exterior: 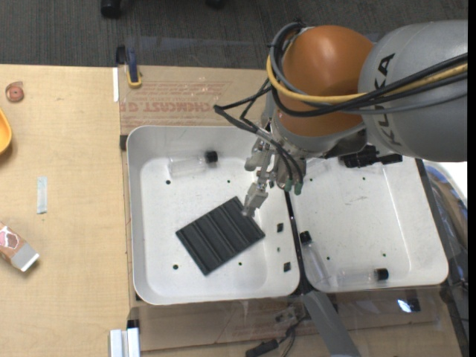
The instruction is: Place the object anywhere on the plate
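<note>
Dark carpet floor (59,36), perhaps chair castors (111,6), beyond a wooden bench (67,125).

The arm (372,88) reaches in from the right over two white bins. Its gripper (255,199) hangs in the left bin (149,222), its tip just at the far right corner of a dark ribbed plate (219,236) lying flat and askew on the bin floor.
</note>
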Robot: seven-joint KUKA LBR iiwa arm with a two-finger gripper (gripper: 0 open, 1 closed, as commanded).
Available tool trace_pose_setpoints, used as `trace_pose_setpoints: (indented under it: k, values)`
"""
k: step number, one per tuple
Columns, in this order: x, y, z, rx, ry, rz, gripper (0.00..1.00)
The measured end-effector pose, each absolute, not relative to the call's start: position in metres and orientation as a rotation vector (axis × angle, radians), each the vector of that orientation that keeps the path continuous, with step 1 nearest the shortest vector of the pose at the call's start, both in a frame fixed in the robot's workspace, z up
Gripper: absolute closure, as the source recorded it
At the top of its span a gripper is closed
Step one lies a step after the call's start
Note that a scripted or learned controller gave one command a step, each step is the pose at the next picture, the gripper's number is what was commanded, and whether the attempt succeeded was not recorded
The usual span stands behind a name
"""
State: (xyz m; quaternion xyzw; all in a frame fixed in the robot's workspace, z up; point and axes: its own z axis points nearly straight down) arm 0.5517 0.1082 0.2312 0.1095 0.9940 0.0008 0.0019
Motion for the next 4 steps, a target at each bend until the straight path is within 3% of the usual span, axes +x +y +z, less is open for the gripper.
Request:
trace_pose_setpoints:
  k: [1, 2, 3, 4]
  values:
    - [0.553, 0.107, 0.24, 0.35, 3.116, 0.004, 1.0]
    - [0.548, 0.101, 0.278, -0.554, 3.088, 0.002, 1.0]
    - [0.559, 0.139, 0.274, -1.157, 2.917, 0.003, 1.0]
    - [0.546, 0.167, 0.266, -1.383, 2.819, 0.002, 1.0]
